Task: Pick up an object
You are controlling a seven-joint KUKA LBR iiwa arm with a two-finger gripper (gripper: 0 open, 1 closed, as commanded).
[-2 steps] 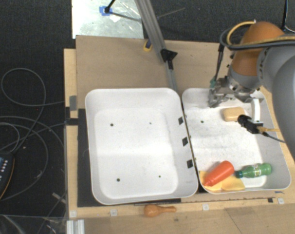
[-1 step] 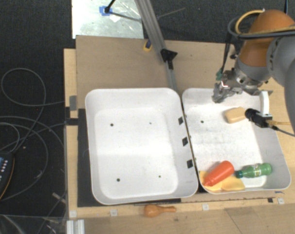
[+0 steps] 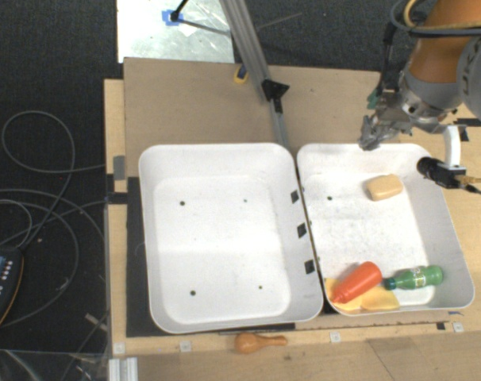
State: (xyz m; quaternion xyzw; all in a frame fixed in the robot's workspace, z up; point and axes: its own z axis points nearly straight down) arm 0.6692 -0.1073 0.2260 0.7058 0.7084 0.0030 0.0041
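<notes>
White bins [image 3: 225,165]; green bottle [image 3: 415,277] label unreadable.

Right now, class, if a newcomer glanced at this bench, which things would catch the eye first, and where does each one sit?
The orange carrot and green bottle stand out, lying at the near edge of the right bin over something yellow. A tan block sits alone toward that bin's far side. Above its far rim hangs the arm's pincer, apart from all of them.

No legible text (green bottle [image 3: 415,277] label too blurred).
</notes>
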